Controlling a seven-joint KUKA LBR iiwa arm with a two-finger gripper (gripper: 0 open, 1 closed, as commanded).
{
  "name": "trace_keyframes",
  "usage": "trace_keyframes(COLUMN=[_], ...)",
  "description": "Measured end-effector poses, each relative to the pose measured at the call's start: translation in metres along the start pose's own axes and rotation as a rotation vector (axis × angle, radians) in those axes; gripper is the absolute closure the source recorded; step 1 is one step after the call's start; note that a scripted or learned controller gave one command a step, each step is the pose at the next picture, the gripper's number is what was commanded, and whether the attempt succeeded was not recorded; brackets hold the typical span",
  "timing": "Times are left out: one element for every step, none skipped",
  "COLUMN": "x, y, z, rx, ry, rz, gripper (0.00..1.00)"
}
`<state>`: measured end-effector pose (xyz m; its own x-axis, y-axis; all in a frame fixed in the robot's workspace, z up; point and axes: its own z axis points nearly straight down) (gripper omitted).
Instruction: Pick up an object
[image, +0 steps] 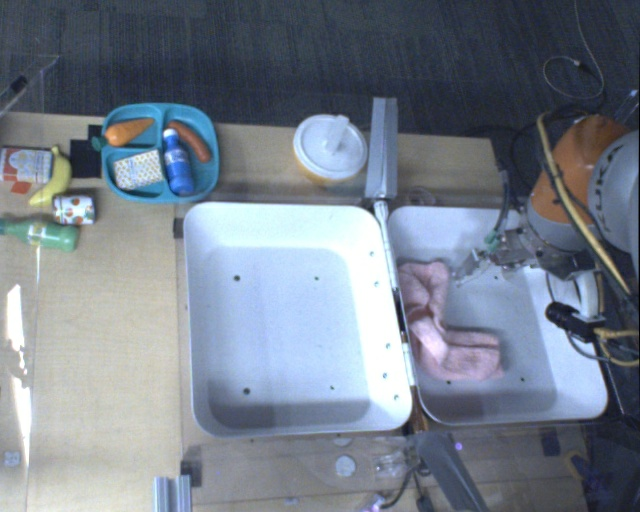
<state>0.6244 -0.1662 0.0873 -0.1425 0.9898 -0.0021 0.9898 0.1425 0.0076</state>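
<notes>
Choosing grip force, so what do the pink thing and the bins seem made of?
The pink thing looks like soft cloth, matte and fuzzy: it lies crumpled in folds. The right bin and left bin look like smooth hard plastic, faintly glossy, with rounded moulded corners.

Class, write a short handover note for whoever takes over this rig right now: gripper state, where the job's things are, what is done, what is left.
Gripper: in the right bin, just right of the pink cloth, nothing visibly between its fingers; open or shut is not clear.
Pink cloth: lies crumpled on the floor of the right bin, along its left wall.
Left bin: beside the right one.
Done: arm is positioned beside the cloth.
Left: grasp the cloth and lift it.
</notes>
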Motion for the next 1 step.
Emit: trace_keyframes(x=[-0.0401], y=[0.0034], z=[-0.051], rx=[0.003], ry=[-0.001], rz=[0.037], gripper=[0.0])
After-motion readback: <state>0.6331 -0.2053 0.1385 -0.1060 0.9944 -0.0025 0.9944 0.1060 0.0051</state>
